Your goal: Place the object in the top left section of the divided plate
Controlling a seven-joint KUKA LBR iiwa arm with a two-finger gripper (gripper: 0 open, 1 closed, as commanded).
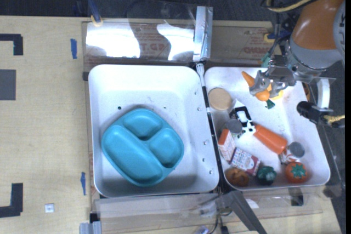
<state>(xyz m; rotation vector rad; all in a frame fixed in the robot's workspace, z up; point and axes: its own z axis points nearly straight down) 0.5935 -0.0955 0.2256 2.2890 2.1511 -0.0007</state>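
Note:
The blue divided plate [112, 142] lies in the left bin [109, 82], with two small sections at its upper side and right and one large section at its lower left. Over the back of the right bin [321, 134], my gripper [265, 88] hangs below the grey and orange arm. A small orange carrot-like object [251, 79] sits between its fingers, one pointed end sticking out to the left. The gripper is well to the right of the plate, across the wall between the bins.
The right bin holds a tan round lid [220, 98], a black-and-white piece [245, 119], an orange bottle [270, 138], a red tomato [296, 171], a green item [267, 174], a red packet [244, 160] and a brown ball [237, 175]. A clear panel [148, 35] stands behind the left bin.

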